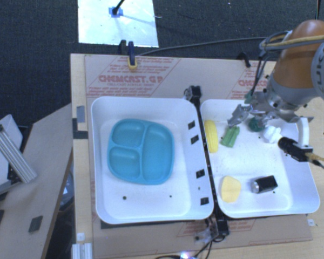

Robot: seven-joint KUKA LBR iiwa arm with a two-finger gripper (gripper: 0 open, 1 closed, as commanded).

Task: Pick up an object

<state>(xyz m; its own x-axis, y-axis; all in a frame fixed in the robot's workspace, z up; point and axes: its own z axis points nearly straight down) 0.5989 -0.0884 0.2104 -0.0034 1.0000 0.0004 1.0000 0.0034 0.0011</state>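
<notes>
While the gripper point(241, 116) hangs near the right bin's point(308, 198) far edge, finger state unreadable, a green block point(230, 136) lies just below; blue tray point(141, 151) in left bin point(105, 204).

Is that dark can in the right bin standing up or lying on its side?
On its side. The dark can lies lengthwise on the right bin floor, its round silver end facing left.

Just under my gripper point(241, 116), a teal object point(255, 125) sits half hidden behind the wrist; the arm point(305, 53) above it is cut off by the frame's right edge
</notes>
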